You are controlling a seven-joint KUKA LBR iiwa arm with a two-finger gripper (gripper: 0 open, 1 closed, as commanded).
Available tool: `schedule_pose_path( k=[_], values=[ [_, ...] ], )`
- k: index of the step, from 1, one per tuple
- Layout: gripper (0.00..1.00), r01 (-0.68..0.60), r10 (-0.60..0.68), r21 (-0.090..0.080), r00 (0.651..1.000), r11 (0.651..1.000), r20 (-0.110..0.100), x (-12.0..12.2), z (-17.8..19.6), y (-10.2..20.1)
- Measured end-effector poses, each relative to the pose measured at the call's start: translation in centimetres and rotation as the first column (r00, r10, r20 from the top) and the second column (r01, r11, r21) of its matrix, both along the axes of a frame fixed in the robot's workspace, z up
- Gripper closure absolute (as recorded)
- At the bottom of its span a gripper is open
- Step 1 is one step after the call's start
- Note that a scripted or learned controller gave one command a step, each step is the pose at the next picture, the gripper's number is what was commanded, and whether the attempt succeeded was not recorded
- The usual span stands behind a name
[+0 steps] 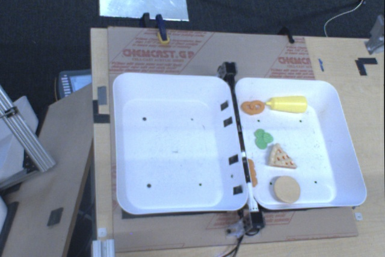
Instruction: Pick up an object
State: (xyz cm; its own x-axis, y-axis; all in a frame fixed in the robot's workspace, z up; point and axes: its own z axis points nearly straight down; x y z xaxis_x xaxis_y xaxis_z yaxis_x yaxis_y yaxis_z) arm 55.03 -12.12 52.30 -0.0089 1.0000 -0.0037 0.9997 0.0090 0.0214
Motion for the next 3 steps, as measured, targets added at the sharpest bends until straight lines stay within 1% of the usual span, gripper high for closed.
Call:
schedule_pose_path(
  k=[1, 2, 3],
  values=[
    [1.00, -0.003, 0.003, 0.005, 1.000, 1.000, -0.015, 2.9, 1.4, 7.7],
    [1.00, -0.005, 0.006, 0.007, 1.000, 1.000, -0.019, -0.9, 1.2, 17.6],
    [1.00, -0.004, 0.004, 0.005, 1.000, 1.000, -0.024, -1.1, -3.1, 25.8]
  ],
)
